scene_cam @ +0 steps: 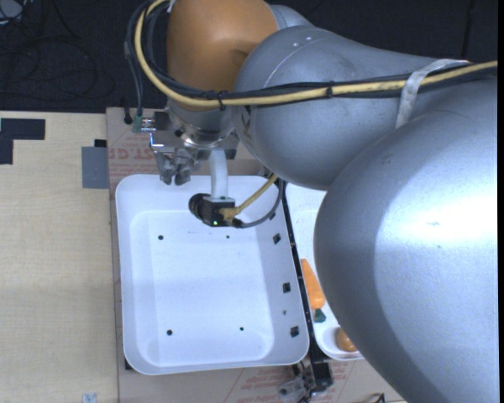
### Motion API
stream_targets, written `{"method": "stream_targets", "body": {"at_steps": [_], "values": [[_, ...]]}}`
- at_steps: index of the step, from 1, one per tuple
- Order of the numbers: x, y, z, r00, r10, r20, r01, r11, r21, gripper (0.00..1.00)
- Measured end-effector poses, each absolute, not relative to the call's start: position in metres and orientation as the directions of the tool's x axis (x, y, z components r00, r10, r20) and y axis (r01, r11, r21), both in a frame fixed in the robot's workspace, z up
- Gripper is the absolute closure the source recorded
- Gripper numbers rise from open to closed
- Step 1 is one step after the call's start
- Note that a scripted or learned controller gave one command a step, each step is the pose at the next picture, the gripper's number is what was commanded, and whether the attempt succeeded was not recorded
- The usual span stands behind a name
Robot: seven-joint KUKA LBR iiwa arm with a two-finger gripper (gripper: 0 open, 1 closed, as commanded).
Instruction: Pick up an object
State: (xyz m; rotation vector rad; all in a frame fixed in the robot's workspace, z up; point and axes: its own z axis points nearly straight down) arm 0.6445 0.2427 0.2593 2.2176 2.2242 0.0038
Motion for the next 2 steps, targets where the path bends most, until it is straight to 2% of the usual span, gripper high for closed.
{"method": "stream_targets", "body": {"at_steps": [1,2], "values": [[0.645,0.243,0.373,-0.003,1.000,0.003,1.000,0.003,0.008,1.00],[0.643,0.244,0.307,-0.001,1.000,-0.004,1.000,0.001,-0.009,1.00]]}}
